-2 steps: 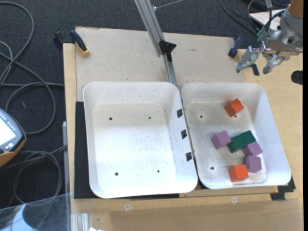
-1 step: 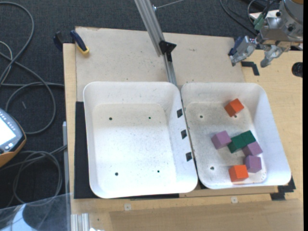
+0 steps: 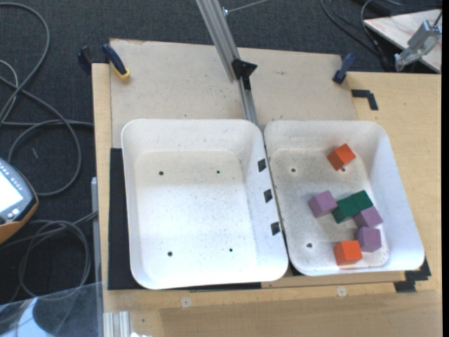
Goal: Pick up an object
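Camera view: at 1 o'clock in the right white plastic bin (image 3: 396, 188), a small orange cube-shaped block (image 3: 342, 157) sits apart from 5 others clustered toward 5 o'clock. It looks light, rigid; pinch opposite flat faces. Silver gripper (image 3: 418, 45): state, cannot tell.

Two white bins, the left bin (image 3: 140, 209) finely speckled dark and the right bin (image 3: 400, 209) holding two orange blocks (image 3: 342, 156) (image 3: 347, 252), three purple blocks (image 3: 323, 203) (image 3: 367, 217) (image 3: 370, 239) and one dark green block (image 3: 351, 206), sit on a tan tabletop (image 3: 302, 90) above dark grey carpet (image 3: 56, 69).
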Controlling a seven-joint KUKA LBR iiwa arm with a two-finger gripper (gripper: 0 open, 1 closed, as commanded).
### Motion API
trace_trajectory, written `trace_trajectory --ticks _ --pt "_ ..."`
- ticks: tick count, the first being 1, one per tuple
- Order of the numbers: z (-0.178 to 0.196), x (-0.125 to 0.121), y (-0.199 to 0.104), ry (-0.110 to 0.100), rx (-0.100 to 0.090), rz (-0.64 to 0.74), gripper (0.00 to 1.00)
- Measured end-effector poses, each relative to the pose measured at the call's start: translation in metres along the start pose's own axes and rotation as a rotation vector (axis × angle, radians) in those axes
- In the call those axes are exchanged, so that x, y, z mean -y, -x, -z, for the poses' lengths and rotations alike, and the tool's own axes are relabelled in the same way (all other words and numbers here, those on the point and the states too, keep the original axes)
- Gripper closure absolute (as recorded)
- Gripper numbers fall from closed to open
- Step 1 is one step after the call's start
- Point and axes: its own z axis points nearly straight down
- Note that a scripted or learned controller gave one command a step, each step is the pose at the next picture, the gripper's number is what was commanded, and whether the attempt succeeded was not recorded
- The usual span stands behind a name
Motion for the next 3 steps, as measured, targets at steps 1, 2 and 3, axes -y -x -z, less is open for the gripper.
trace_trajectory --ticks 1,2,3 --pt "0.006 -0.001 -0.003 -0.005 -0.001 0.006 1.00" --pt "0.023 -0.030 -0.071 -0.006 -0.006 0.012 1.00" --pt "0.063 -0.070 -0.135 -0.004 -0.006 0.012 1.00"
